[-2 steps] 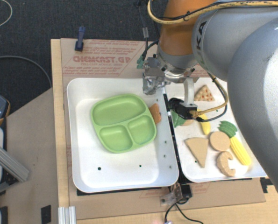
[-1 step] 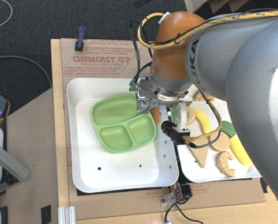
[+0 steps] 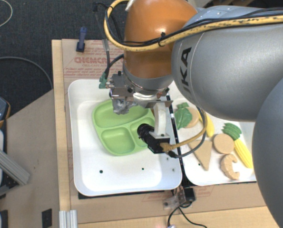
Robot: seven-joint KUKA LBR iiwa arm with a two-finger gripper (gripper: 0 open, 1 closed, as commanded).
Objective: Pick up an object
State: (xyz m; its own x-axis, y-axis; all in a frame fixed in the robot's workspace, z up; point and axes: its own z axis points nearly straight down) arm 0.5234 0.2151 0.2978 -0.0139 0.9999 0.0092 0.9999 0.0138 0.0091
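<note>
Glossy green compartment tray (image 3: 116, 129) under gripper (image 3: 121, 106)

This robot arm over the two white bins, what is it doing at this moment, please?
The grey and orange arm reaches in from the right and hangs low over the left bin. Its gripper is just above the green divided tray lying in that bin. I cannot tell whether it has gripped anything. The right bin holds toy food: a corn cob, green leafy pieces and tan bread-like pieces. So a pick attempt seems in progress, aimed at the tray.
</note>
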